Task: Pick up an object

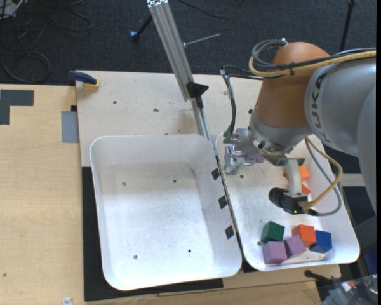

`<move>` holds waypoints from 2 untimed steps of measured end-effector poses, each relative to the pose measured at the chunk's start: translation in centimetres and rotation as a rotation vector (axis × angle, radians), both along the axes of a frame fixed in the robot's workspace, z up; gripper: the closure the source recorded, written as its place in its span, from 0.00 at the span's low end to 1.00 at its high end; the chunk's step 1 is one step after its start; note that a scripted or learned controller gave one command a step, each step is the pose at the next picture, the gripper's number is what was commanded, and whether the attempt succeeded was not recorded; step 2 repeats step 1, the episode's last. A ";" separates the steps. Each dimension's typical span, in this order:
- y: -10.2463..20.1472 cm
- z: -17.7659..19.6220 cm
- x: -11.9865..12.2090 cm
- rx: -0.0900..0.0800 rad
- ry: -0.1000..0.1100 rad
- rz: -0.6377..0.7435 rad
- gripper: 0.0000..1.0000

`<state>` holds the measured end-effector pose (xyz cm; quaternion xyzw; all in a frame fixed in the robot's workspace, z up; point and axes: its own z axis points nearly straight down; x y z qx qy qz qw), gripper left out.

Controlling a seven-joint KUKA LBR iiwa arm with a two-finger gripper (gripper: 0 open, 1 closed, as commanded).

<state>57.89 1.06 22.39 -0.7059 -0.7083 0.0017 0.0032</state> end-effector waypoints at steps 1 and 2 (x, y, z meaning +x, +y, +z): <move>4.8 1.1 -1.4 0.000 -0.001 0.001 1.00; 4.8 1.1 -1.4 0.000 -0.001 0.001 1.00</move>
